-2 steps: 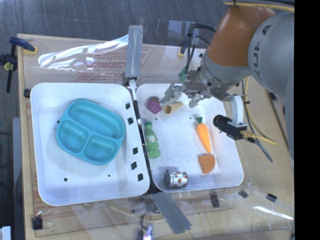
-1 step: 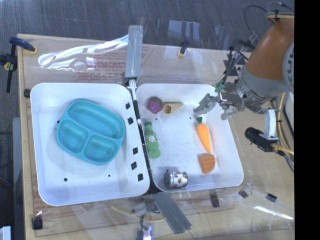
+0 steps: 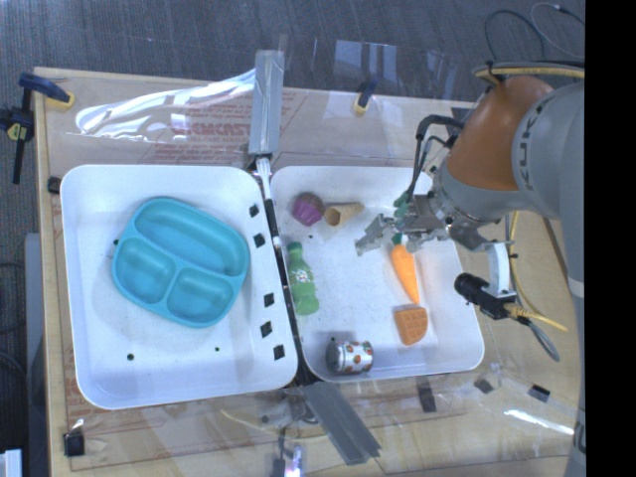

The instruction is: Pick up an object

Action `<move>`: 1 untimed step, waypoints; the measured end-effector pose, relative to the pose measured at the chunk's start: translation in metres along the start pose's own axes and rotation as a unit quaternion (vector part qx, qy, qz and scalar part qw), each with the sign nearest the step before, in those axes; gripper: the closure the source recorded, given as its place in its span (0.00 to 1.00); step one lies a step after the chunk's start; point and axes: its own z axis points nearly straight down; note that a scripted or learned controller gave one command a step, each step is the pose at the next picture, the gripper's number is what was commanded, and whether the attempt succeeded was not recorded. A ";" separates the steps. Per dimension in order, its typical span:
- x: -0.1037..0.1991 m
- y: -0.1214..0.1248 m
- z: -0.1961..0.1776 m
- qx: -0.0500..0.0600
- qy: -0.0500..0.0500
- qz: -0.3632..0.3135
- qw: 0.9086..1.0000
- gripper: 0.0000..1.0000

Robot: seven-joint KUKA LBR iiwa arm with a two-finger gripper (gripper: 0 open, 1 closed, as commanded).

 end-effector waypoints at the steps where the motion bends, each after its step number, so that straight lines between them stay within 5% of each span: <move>1: -0.005 0.023 0.087 -0.001 0.000 -0.049 0.999 0.00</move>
